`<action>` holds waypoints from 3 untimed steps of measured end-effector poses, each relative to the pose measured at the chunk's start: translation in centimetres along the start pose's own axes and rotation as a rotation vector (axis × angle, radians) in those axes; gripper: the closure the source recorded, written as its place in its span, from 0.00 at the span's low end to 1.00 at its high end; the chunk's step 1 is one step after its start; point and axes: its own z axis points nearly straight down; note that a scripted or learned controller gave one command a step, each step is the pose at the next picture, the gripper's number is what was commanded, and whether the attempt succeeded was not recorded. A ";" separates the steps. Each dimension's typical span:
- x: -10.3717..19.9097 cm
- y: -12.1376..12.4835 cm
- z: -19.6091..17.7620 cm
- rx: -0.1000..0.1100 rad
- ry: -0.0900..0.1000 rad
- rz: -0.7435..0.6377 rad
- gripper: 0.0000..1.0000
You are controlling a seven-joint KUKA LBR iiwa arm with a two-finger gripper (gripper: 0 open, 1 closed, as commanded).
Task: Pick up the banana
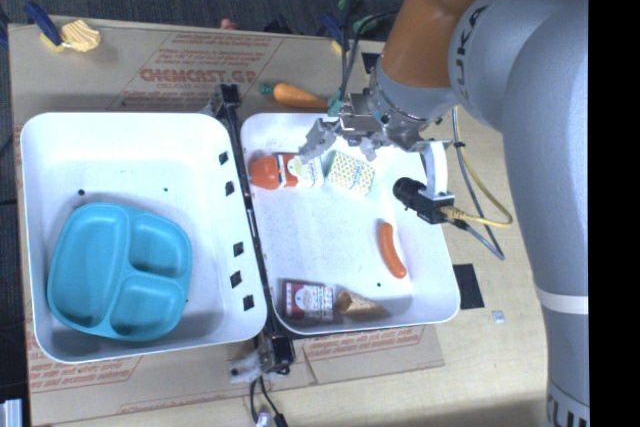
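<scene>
My gripper (pixel 343 145) hangs over the far end of the right bin (pixel 440 300), its grey fingers (pixel 320 137) spread open with nothing between them. Just below it lies a white carton with a green pattern (pixel 352 174). To the carton's left is a small bottle with a round red-orange end (pixel 270 172). An orange-red sausage (pixel 392 249) rests near the bin's right wall. A brown packet with a dark red label (pixel 328 301) lies along the near wall. The arm's orange wrist band (pixel 430 25) and grey body cover the bench to the right.
The left bin (pixel 40 145) holds a blue compartment tray (pixel 120 268). An orange carrot (pixel 297 96) lies on the cardboard behind the right bin. A yellowish lump with a blue clip (pixel 78 36) sits at the far left corner. Cables (pixel 480 210) loop beside the right bin.
</scene>
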 end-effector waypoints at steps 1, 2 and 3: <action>6.1 -10.2 3.2 0.002 0.000 0.005 0.00; 9.6 -1.4 3.1 -0.002 -0.001 -0.191 0.00; 6.4 -8.2 3.1 0.000 -0.001 -0.167 0.00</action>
